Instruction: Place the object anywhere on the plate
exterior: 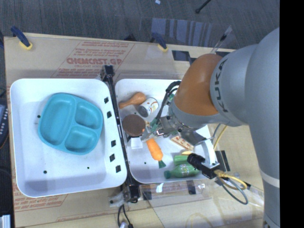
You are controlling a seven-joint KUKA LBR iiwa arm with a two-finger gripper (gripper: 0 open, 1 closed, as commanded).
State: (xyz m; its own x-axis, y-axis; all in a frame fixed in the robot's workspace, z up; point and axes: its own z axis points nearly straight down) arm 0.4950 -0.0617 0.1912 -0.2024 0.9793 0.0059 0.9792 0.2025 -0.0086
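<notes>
Camera view: the small orange plastic carrot (pixel 154 150) lies just below the two-finger gripper (pixel 159 129), whose opening cannot be told

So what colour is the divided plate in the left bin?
Light blue, a turquoise shade; the plate shows clearly in the camera view.

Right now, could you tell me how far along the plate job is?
Nothing looks placed yet: the blue plate in the left bin carries no object. The gripper is low in the right bin among the carrot, brown disc and can. Picking, carrying and placing all remain.
</notes>
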